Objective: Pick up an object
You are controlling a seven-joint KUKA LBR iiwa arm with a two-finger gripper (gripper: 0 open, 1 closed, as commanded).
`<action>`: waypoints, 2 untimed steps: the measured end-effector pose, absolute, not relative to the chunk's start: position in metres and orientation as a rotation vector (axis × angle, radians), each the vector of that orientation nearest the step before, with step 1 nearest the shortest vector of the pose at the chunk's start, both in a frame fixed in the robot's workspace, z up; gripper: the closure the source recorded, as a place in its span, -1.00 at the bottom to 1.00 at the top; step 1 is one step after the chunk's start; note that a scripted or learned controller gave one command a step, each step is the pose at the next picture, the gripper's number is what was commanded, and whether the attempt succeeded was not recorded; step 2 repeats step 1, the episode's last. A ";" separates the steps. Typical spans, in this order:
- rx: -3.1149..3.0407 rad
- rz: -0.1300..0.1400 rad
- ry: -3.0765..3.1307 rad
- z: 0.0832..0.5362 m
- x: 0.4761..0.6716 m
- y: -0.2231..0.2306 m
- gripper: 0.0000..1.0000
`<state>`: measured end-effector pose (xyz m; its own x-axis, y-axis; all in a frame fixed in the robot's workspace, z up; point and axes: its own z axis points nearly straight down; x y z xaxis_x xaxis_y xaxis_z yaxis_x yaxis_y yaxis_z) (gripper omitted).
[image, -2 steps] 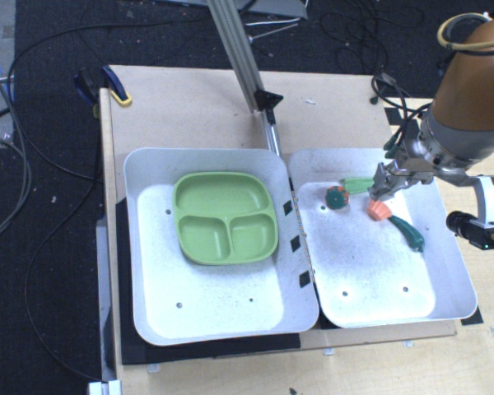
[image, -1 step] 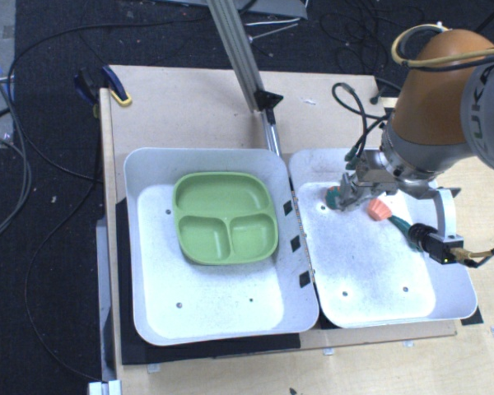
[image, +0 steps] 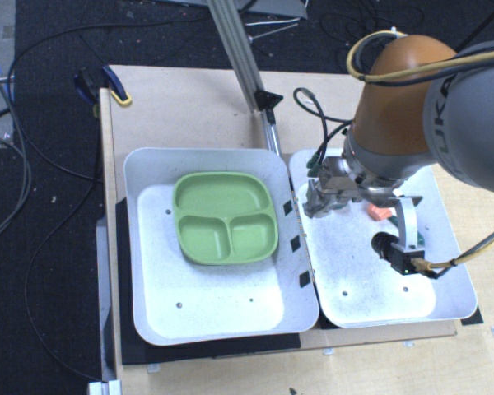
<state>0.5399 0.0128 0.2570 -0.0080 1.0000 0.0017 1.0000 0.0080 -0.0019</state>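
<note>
A small red-orange object (image: 381, 213) lies in the right bin (image: 354, 303), near its upper middle, partly tucked under the wrist hardware. My gripper (image: 319, 202) hangs over the left side of that bin, close to the wall shared with the left bin and just left of the red-orange object. Nothing shows between it and the bin floor. A green divided plate (image: 226, 217) rests in the upper half of the left bin (image: 214, 311).
The arm's orange band and grey body cover the right bin's upper right. A slanted metal pole (image: 239, 48) runs down to the bins' far edge. Cables lie on the dark floor at left. Black clips sit along the wall between the bins.
</note>
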 end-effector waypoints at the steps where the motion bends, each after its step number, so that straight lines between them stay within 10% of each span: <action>1: -2.213 0.001 -2.227 0.251 0.530 0.055 1.00; 2: -2.213 0.001 -2.227 0.251 0.530 0.055 1.00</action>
